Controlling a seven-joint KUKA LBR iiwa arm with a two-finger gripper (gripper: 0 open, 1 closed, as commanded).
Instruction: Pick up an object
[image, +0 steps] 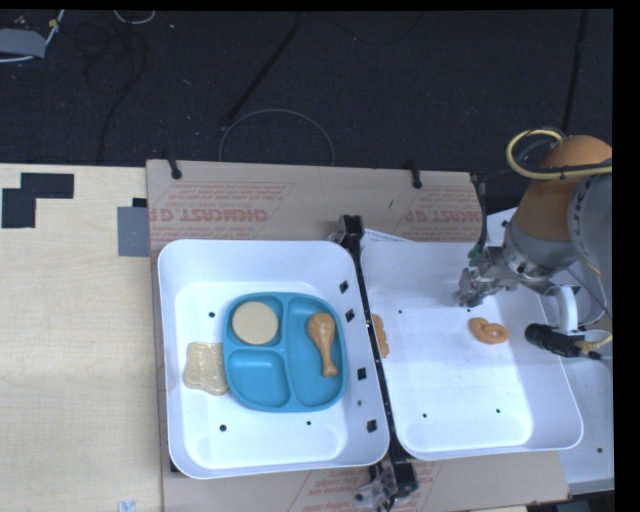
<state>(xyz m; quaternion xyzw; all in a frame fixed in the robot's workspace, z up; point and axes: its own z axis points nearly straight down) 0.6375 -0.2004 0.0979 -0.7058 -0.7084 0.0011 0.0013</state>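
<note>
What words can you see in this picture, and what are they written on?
"CHEMCAST. G.P." in red, upside down, on the brown cardboard sheet behind the left bin.
More red print on the same sheet behind the right bin: too faint to read.
Red print on the cardboard's front edge: too blurred to read.

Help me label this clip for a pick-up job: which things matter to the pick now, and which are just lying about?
Likely in play:
pincer
pretzel, nearest it, in the right bin

Lying about:
blue tray in the left bin
drumstick and round cracker on it
toast piece beside it
</note>
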